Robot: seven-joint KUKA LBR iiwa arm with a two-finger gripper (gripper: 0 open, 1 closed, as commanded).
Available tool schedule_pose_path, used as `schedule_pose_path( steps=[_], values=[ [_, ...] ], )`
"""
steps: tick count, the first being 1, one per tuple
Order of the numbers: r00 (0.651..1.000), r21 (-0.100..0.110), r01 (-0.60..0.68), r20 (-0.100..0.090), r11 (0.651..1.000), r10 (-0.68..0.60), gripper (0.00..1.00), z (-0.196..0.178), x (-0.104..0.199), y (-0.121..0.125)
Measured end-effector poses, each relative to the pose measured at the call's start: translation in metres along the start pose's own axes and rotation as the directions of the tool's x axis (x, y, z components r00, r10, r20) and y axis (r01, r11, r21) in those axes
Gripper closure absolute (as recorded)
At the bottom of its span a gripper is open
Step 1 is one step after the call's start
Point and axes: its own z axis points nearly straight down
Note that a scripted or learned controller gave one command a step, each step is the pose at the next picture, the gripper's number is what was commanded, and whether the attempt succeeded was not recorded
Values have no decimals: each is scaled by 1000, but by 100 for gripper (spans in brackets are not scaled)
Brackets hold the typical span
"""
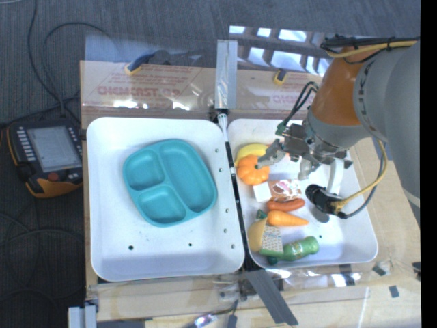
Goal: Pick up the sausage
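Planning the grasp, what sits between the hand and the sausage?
Camera view: a small white-and-pink toy piece lies between the hand and the sausage.

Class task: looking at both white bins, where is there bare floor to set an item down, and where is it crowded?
Bare floor: the left white bin, around the teal divided plate, mostly its front strip. Crowded: the right white bin, where toy foods cluster under the tool; bare only at its front-right corner.

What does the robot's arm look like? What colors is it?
The arm is big, round and grey, with an orange band near the wrist. Its gripper is grey metal, and black and yellow cables loop beside it.
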Motion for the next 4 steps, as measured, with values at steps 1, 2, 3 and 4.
schedule_pose_path(
  steps=[1,2,3,4],
  values=[
    [957,-1,-290,2,957,290,0,0,61,1],
    [876,-1,-483,3,876,483,0,0,158,-25],
    [875,-2,-483,3,875,483,0,0,158,-24],
    [876,0,-482,8,876,482,100,-7,158,-25]
  ],
)
